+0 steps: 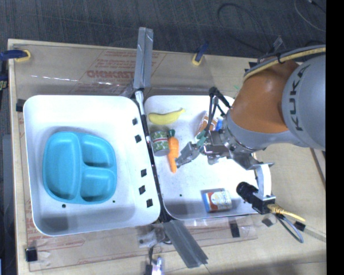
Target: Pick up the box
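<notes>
My hand [186, 155] hangs open and empty mid-bin, the box [217, 199] not yet picked up near the bench's front edge.

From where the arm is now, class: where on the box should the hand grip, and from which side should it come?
The box lies flat near the right bin's front wall. Probably best to come straight down from above and pinch across its shorter width. The front wall sits close, so a side approach looks cramped. The hand sits by the carrot.

A robotics lab: clamped wooden bench [229, 67], two white bins [31, 153], KUKA arm [286, 107], trailing cables.
</notes>
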